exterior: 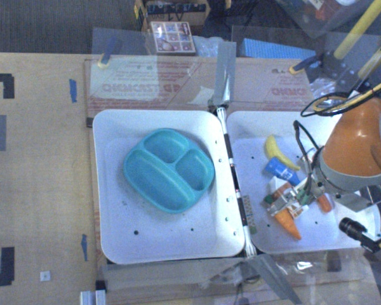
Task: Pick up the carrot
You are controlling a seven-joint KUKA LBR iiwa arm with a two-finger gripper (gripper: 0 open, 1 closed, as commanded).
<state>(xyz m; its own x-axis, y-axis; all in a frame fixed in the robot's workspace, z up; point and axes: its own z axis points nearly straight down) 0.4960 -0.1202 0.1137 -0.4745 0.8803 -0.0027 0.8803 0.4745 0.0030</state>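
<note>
Jaws sit low over the carrot (288, 224) in my right bin (254, 170), their width unclear; I judge closing comes next.

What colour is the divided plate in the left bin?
Teal blue all over, the divided plate shows plainly in the camera view, lying in the left bin.

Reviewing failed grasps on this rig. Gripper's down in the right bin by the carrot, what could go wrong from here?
1. Clutter: the carrot lies close to a blue object and a banana, so the gripper might catch a neighbour instead.
2. The gripper sits over the carrot's upper end, not its middle; a grasp there could slip or tip the carrot.
3. The carrot lies near the right bin front wall; a nudge may push it against that wall.
</note>
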